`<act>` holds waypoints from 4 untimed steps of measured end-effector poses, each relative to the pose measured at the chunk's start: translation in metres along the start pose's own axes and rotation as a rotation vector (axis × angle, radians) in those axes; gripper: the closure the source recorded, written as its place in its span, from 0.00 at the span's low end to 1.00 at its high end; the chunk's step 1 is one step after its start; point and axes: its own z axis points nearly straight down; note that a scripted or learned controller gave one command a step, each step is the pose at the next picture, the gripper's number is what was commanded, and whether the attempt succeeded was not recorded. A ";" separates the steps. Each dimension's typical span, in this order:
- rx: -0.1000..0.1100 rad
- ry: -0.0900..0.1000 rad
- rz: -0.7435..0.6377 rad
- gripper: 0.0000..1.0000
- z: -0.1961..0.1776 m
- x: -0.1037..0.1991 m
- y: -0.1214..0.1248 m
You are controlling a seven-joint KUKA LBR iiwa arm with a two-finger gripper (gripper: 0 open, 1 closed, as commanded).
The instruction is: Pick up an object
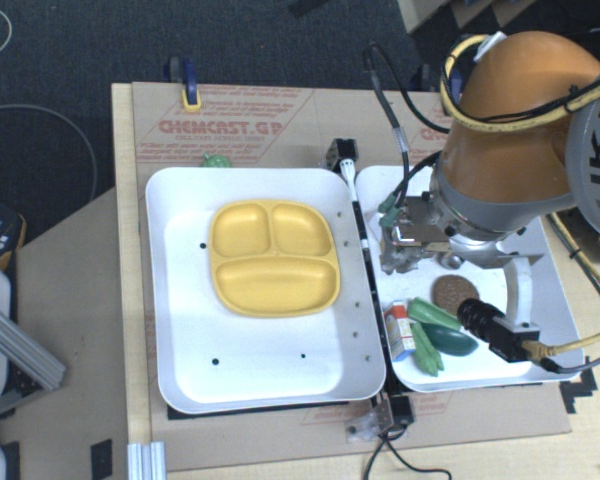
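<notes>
We're early on, by the look of it: nothing's lifted yet. The gripper [405,248] hangs low over the right bin [555,268]; its grip we can't tell. The green object [442,328] lies just beside it, near a brown disc [454,290].

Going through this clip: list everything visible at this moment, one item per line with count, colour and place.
bins: 2, white, side by side on the bench
plate: 1, yellow, three sections, left bin
disc: 1, brown, right bin
green items: about 3, green and teal, right bin's near part
tube: 1, white with red, right bin's left edge
clamp: 1, blue and yellow, board's far edge
arm: 1, orange and grey, above right bin
hand: 1, metal, over right bin
</notes>
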 end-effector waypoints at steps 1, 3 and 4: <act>-0.018 0.001 0.000 1.00 -0.123 0.000 0.001; -0.004 -0.001 0.004 0.00 0.016 0.012 0.000; -0.007 -0.001 0.003 1.00 0.005 0.012 0.001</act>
